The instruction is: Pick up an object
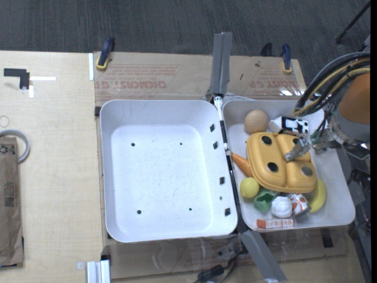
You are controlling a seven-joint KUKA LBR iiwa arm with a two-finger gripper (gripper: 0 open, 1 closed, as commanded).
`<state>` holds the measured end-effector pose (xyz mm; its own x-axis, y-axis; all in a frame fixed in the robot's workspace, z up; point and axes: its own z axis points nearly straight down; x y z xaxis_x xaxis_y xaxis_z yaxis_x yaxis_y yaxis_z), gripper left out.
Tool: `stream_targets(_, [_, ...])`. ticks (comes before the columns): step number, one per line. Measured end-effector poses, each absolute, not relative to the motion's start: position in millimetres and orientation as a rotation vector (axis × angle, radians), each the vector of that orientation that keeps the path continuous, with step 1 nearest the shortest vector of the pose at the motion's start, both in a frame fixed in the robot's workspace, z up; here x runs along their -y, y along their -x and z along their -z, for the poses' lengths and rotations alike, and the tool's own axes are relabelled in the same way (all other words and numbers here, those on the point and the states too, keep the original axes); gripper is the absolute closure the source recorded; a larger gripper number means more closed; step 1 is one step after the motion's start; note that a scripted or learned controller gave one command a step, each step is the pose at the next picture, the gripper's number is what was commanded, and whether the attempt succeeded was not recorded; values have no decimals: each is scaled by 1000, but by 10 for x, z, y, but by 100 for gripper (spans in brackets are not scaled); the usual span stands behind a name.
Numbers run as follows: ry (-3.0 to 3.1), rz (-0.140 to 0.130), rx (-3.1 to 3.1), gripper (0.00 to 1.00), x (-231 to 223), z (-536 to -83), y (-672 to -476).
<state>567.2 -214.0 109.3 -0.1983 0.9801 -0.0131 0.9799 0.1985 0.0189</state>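
Crowded into the right bin [341,214], a banana [318,198] and lemon [249,187] flank a yellow cheese wedge [277,161]. Over the wedge the claw [293,153] is seen; its opening cannot be told.

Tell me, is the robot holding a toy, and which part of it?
Cannot tell. The gripper is down on top of the yellow holed toy in the right bin, but a grasp isn't visible.

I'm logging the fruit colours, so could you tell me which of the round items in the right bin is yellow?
The lemon at the front left of the pile, beside the carrot, is yellow; the round ball at the back is tan.
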Motion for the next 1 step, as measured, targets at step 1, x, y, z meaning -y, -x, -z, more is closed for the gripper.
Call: stream_targets(1, [-1956,0,-2439,0,2127,-1088,-5728])
